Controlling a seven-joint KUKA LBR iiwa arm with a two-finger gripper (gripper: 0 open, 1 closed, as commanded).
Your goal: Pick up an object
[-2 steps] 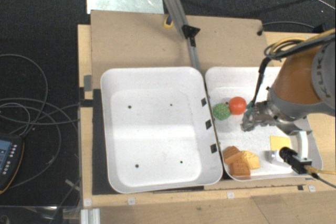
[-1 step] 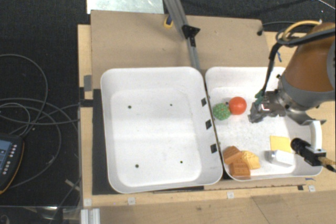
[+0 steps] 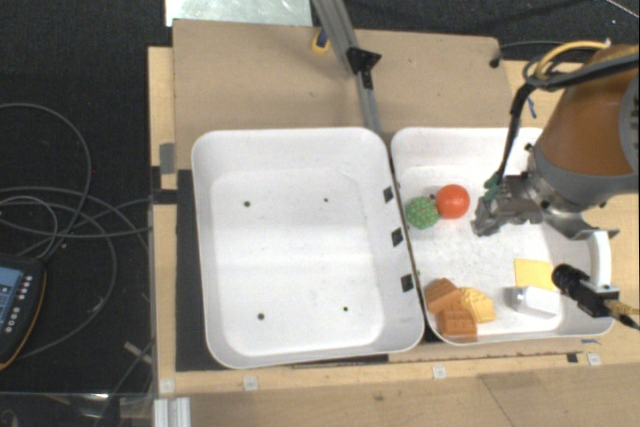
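Orange ball point(image 3: 453, 201) smooth and round, at 9 o'clock just beside gripper point(image 3: 487, 218), bumpy green ball point(image 3: 422, 213) touching it, gripper opening unclear

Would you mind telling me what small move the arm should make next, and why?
Probably a short shift toward the bin divider, then down. The hand sits in the right bin just beside the orange ball, not over it, and nothing shows in its grip. The green ball touches the orange one, so go gently.
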